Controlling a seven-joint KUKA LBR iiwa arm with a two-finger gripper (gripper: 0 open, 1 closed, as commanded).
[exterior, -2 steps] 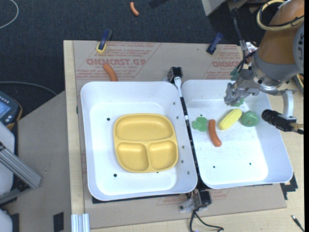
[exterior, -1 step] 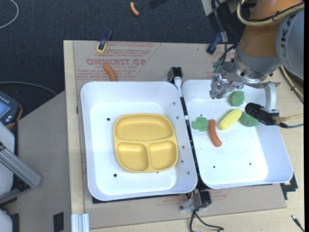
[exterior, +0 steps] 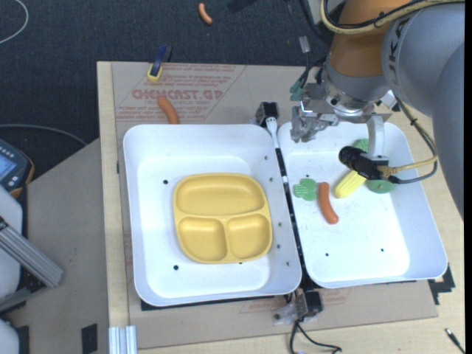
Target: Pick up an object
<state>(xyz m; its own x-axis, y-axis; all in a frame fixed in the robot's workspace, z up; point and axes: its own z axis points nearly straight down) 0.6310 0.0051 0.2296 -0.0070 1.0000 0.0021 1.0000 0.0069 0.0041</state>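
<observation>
The tool (exterior: 304, 130) is seen low over the far left corner of the right bin (exterior: 369, 245), just beside the rim shared with the left bin (exterior: 147, 220). Whether it is spread or pressed together cannot be told, and nothing is seen gripped in it.

The things that can be picked are gathered in the far half of the right bin. A green leafy piece (exterior: 304, 190) lies nearest the shared rim, with an orange sausage-shaped piece (exterior: 327, 203) just beside it. A yellow corn cob (exterior: 348, 185) lies tilted next to that, and a flat green piece (exterior: 381, 186) is found at its right. All are apart from the tool, toward the near side.

The left bin is taken up by a yellow divided tray (exterior: 221, 216). On the bench (exterior: 184, 87) beyond that bin, a second orange sausage (exterior: 169, 110) and a blue and yellow item (exterior: 157, 64) are seen, well apart from the tool.
</observation>
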